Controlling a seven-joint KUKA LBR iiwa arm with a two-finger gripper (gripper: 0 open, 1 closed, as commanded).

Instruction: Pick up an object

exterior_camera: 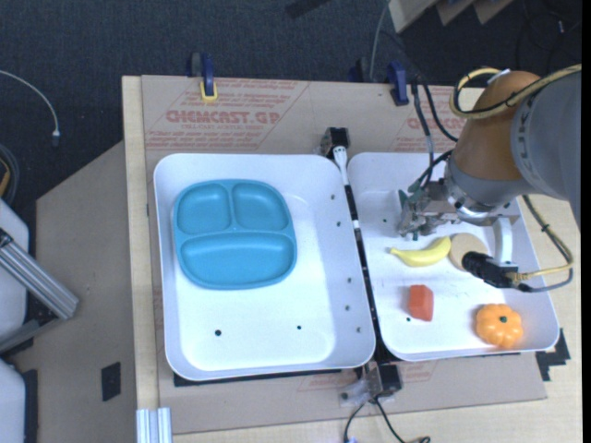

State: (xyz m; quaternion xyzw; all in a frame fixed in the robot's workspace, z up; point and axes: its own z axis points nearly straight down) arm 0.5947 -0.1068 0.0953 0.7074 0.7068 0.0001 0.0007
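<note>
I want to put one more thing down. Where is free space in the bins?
Left bin: bare floor below and right of the blue plate. Right bin is crowded: gripper, banana, red block, orange pumpkin.

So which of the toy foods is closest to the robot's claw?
The yellow banana. It lies right under the gripper in the right bin, while the red piece and the orange pumpkin sit farther off.

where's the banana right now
In the camera view the banana lies in the right bin, just below the gripper, with the red block nearer the camera and the small orange pumpkin toward the bin's lower right.
</note>
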